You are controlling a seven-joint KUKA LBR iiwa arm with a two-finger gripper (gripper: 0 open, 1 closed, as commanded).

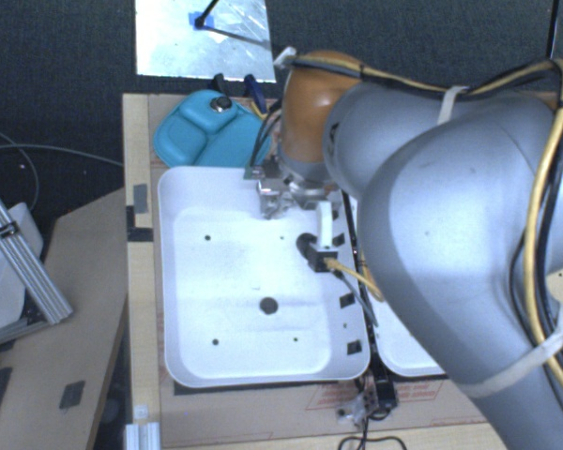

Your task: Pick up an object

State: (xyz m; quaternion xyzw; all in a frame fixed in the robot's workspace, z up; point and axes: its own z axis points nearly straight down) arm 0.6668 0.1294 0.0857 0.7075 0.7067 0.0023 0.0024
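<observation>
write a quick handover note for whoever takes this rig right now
Hand: low over the far edge of the left bin, fingers too blurred to read; nothing seen held.
Things: a blue object lies behind the left bin, outside it. The arm covers most of the right bin.
Done: no pick visible.
Left: grasp an object and lift it.

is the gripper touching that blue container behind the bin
Apart. The camera view shows the gripper over the left bin's back edge, white rim showing between it and the blue container.
</observation>
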